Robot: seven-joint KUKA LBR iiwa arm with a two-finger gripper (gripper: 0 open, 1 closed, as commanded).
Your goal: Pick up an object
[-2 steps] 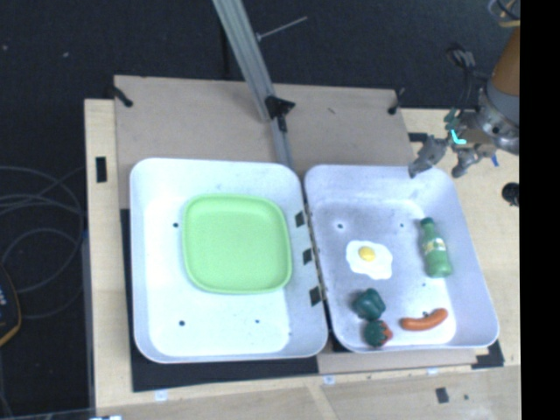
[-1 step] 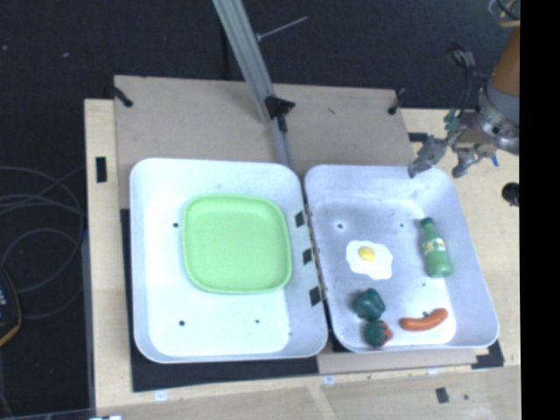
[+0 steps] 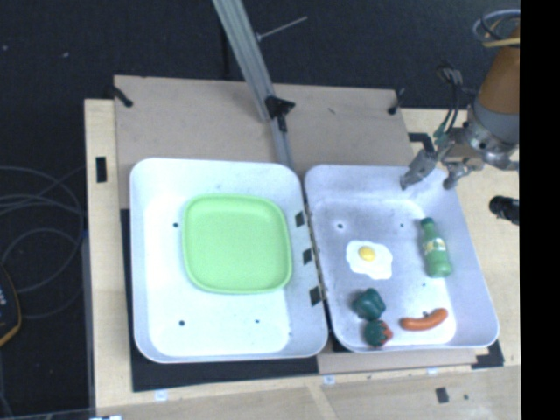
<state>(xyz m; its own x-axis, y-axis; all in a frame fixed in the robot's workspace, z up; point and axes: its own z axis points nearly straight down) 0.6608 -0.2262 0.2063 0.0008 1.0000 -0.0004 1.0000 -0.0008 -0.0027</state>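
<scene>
Your end effector (image 3: pixel 431 174) hangs over the upper right corner of the right bin (image 3: pixel 337 191), its two fingers spread apart with nothing between them. One finger tip (image 3: pixel 409 180) sits just above the bin's back rim, the other (image 3: pixel 451 180) near the right rim. Above it you can see the grey wrist and the orange band (image 3: pixel 501 86).

Taking the right bin as your landmark and reading from the left: beside it, touching along the middle seam, lies the left bin (image 3: pixel 153 234), which carries a light green square plate (image 3: pixel 236 243) near its centre. Inside the right bin, a fried egg toy (image 3: pixel 368 258) lies around the middle. Below the egg sit two green pepper-like pieces (image 3: pixel 370 303), one just under the other, toward the front rim. Right of them a red sausage (image 3: pixel 423 320) lies near the front right corner. A green bottle (image 3: pixel 434 248) lies along the right side, below the end effector and well apart from it. Both bins rest on the pale surface (image 3: pixel 105 322).
</scene>
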